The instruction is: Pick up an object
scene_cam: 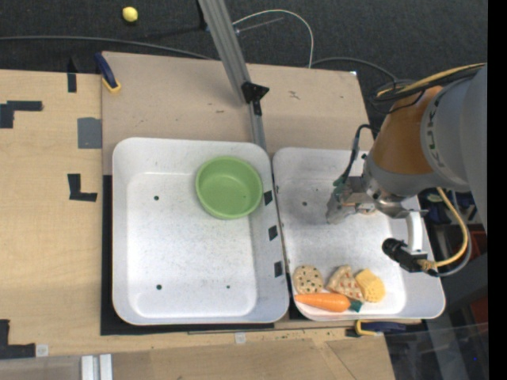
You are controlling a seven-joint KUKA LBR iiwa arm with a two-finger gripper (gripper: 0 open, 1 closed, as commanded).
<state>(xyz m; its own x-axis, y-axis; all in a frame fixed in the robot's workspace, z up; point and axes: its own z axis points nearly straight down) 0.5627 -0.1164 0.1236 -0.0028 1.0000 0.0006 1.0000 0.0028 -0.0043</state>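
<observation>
Claw: low over the middle of the right bin, pointing to the view's left; whether it is open or shut I cannot tell, and nothing shows between its tips.
Arm: grey with an orange band, coming in from the right and covering the right bin's far right part.
Right bin: white, speckled; food toys lie bunched along its near edge, well apart from the claw.
Cookie: round, tan with dark spots, leftmost of the bunch, just beside the bin's left wall.
Carrot: orange, lying flat along the near rim, touching the cookie's lower side.
Brown piece: tan and spotted, between cookie and corn; what it is I cannot tell.
Corn: yellow, rightmost of the bunch, touching the brown piece.
Left bin: white, side by side with the right one.
Bowl: green, upright, in the left bin's far right corner, near the shared wall.
Pole: grey, slanting down from the top of the view to the gap between the bins.
Cables: yellow and black, looped by the arm over the right bin's right side.
Ball: small, yellow, on the dark floor beyond the counter.
</observation>
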